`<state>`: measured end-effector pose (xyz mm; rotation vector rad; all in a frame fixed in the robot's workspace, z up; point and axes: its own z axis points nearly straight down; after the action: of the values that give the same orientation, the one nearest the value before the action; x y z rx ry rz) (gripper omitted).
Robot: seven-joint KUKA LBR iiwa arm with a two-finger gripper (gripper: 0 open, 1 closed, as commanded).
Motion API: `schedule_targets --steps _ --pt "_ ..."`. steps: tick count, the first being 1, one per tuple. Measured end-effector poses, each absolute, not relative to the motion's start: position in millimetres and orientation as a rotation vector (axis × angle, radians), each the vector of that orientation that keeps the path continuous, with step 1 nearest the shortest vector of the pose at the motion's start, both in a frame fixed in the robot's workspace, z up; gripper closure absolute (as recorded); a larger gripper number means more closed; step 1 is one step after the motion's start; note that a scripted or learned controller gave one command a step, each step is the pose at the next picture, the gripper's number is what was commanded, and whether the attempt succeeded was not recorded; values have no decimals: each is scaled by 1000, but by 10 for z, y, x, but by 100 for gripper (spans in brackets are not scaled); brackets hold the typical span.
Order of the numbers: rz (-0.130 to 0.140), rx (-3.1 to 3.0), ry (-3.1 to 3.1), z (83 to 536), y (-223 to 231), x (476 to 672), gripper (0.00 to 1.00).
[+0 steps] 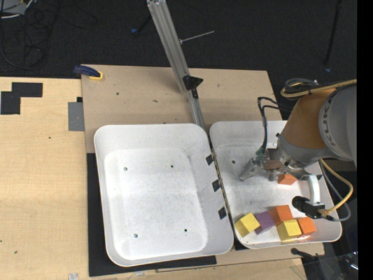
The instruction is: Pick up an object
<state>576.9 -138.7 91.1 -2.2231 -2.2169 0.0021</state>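
Whether the jaws stand wide or narrow you cannot tell: the gripper shows as a small grey shape low over the floor of the right bin, pointing toward the left, and its tip is too small and blurred to read. You see nothing plainly held in it.

Your arm comes in from the right, its orange band above the wrist, with cables looping around it. Just beside the wrist, on the bin floor, lies an orange block, partly covered by the arm; you cannot tell whether it touches the gripper.

The other blocks sit in a cluster along the near edge of the same bin, well apart from the gripper: a yellow block at the left, a purple block touching it, a second orange block just behind, then a second yellow block and a third orange block side by side near the bin's right corner.

The left bin lies beside the right one, black clips along the edge where they meet. A metal rail slants from the top of the view down to the bins' far edge, and a blue clamp sits at the bench's far left corner.
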Motion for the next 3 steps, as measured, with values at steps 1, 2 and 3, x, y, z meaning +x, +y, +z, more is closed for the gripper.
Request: schedule_targets --steps 1,2,3 --pt "2 -2230 -2208 1020 -1404 5761 100" --pt "-2 -2222 -2224 1612 -1418 5846 100" --pt "-2 -2223 -2223 2054 -1446 5796 100"
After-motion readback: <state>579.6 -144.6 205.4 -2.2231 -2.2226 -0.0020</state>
